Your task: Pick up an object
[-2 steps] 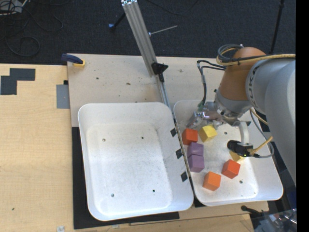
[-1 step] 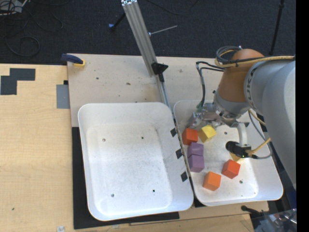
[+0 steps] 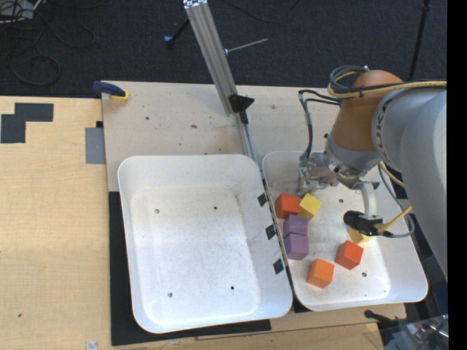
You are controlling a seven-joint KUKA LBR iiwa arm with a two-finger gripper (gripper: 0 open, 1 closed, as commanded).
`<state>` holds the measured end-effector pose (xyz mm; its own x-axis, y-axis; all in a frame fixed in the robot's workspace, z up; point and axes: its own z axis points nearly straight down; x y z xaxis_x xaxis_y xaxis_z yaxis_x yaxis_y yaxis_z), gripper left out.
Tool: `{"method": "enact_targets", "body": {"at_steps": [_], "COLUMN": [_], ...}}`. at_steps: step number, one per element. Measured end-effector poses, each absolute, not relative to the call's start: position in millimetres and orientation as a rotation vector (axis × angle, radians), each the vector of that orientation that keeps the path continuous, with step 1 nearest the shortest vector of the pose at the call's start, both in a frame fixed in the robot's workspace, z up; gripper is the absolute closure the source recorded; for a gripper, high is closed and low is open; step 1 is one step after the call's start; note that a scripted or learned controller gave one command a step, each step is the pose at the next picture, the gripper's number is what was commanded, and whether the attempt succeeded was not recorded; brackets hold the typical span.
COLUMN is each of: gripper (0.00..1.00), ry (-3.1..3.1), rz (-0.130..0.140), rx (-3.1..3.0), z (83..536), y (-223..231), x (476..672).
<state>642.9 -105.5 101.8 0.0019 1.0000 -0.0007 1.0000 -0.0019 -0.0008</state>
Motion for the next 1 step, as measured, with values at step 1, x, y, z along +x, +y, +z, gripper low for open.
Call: {"method": "enact_targets", "body": {"at_steps": [1], "gripper": [1.00], "ry": [-2.224], "rz": [-0.004], "rx": [-2.223], "z": [164.9], "y": [-102.8], "x": [646.2]}}
